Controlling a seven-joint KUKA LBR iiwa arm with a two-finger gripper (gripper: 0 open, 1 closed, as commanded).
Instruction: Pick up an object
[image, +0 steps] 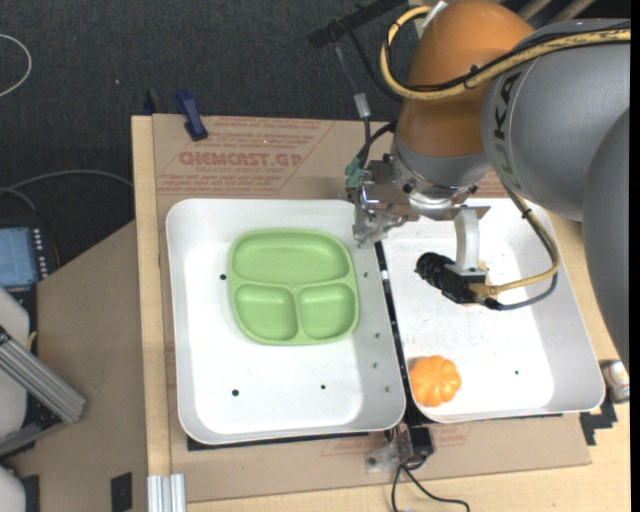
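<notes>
Jaws: poised over the back end of the wall between the two bins; how far open cannot be told, and nothing is seen gripped.
Plate (293, 285): placed mid left bin (200, 385), just left and forward of the jaws, judged nearest.
Pumpkin (435, 380): set in the front left corner of the right bin (540, 360), farther forward.

The grey arm (570, 110) reaches in from the right, orange band (460, 45) above the wrist, gripper (368, 222) pointing down at the far right corner of the left bin (178, 300).
</notes>
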